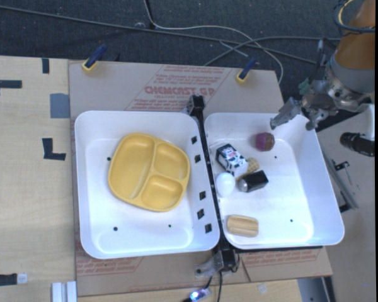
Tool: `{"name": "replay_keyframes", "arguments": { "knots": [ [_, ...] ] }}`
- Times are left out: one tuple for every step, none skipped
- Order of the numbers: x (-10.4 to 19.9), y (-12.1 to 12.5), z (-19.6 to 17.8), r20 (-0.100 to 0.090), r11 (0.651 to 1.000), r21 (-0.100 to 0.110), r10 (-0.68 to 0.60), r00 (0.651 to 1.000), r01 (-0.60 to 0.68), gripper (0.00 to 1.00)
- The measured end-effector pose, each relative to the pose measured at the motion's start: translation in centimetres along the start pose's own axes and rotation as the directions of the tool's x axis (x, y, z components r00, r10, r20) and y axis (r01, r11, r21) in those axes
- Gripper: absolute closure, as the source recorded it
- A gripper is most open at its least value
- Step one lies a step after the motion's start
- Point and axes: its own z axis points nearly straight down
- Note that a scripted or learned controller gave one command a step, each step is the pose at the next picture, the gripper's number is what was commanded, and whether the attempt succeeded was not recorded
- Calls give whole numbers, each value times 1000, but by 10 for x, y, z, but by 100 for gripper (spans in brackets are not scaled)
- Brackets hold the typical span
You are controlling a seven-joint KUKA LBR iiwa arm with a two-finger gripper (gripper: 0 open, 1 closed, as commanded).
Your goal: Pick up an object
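White bins sat side by side on the bench when you looked down at them: the left bin (88, 168) and the right bin (315, 187), meeting along a dark central divider. You had a yellow divided plate (148, 171) lying flat in the left bin, its three compartments facing up.

Your pickable things were all in the right bin. You could see a dark reddish-purple ball (264, 141) near the far wall, apart from the rest. Closer to the divider, a small black-and-white toy (230, 157) lay just beside a tan ridged piece (252, 165), with a white egg-shaped object (225, 184) below it and a dark cylinder (252, 180) lying on its side, touching or nearly touching the egg. A tan block, like a small loaf (242, 225), lay alone near the front wall.

Your arm came in from the right, its orange band (356, 46) high in the corner. The gripper (296, 115) hung over the far right corner of the right bin, near the ball but apart from it. Its fingers (281, 117) looked spread, with one grey finger pointing toward the ball and the other nearer the wrist, and nothing sat between them.

Behind the bins you had a cardboard sheet (176, 87) with red lettering, held by two blue-and-yellow clamps (94, 58), and cables (195, 27) trailing across the dark floor.
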Motion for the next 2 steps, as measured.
{"name": "replay_keyframes", "arguments": {
  "knots": [
    [1, 2, -6, 2, 1000, -10, -3, 1000, 3, 0],
    [-6, 6, 42, 2, 1000, -6, -2, 1000, 2, 0]
  ]
}}
